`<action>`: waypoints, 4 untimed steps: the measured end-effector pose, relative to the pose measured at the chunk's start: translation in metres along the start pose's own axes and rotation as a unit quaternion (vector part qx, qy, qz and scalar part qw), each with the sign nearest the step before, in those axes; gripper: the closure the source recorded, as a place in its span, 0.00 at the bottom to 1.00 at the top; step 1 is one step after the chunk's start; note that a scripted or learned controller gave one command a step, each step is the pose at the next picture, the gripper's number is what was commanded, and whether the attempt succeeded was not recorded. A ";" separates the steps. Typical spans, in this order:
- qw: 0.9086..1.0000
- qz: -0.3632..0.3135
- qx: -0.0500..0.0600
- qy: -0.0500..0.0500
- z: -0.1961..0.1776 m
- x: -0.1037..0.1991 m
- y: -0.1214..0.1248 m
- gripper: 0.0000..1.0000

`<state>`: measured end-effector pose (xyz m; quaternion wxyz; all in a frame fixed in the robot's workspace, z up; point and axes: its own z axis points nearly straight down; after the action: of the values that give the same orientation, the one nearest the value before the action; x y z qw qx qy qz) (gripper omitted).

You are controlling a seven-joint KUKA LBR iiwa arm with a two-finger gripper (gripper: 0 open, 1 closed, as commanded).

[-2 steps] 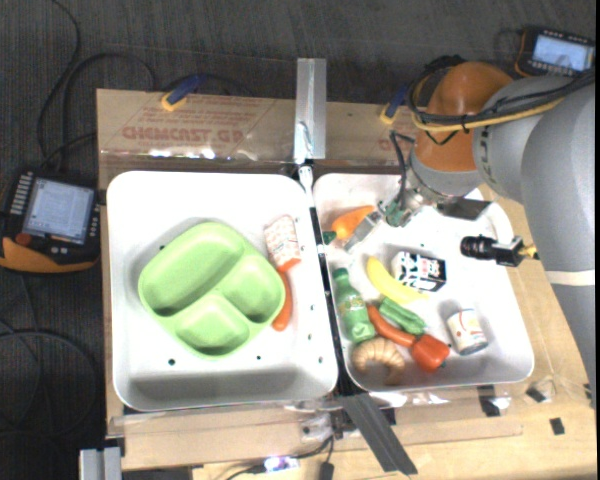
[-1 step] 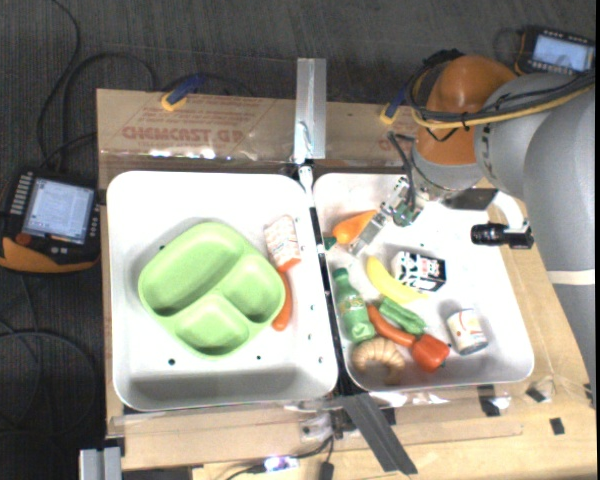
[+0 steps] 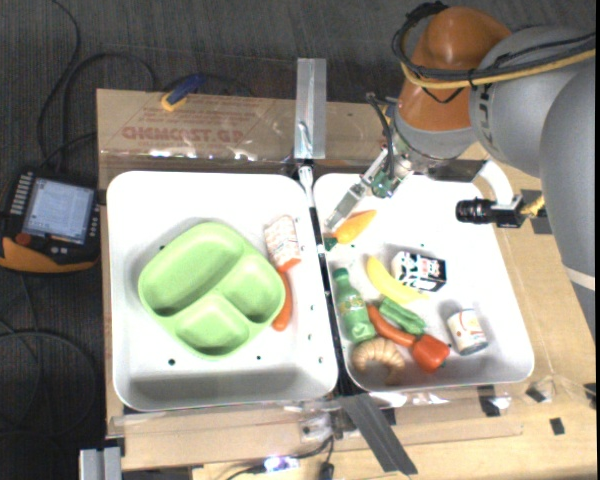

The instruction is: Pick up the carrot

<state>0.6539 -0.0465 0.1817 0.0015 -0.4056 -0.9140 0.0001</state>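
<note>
While the grey arm with its orange band reaches in from three o'clock, the tool (image 3: 348,206) hangs over the twelve o'clock corner of the right shallow white bin (image 3: 500,268), close to the divider; whether it is open or closed cannot be told. Just at its five o'clock lies a small orange-yellow fruit-shaped toy (image 3: 356,226). Farther toward six o'clock in that bin sit a yellow plastic banana (image 3: 388,279), a black-and-white carton (image 3: 422,269), a green plastic bottle (image 3: 352,306), a red pepper (image 3: 420,345) and a small white can (image 3: 468,331). The slim orange carrot (image 3: 283,296) lies in the left white bin (image 3: 160,193), near its three o'clock wall, touching the right rim of the light green divided plastic tray (image 3: 208,286).
</note>
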 end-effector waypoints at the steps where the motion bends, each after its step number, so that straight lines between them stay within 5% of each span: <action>1: 1.000 -0.001 0.001 0.002 -0.007 0.001 0.001 1.00; 2: 1.000 -0.001 0.001 0.002 -0.007 0.001 0.001 0.00; 3: 0.999 0.046 0.000 0.000 -0.030 -0.003 0.003 0.00; 4: 0.999 -0.047 0.001 -0.001 0.000 -0.003 -0.028 0.00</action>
<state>0.6353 -0.0680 0.1815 0.0015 -0.3619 -0.9322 0.0014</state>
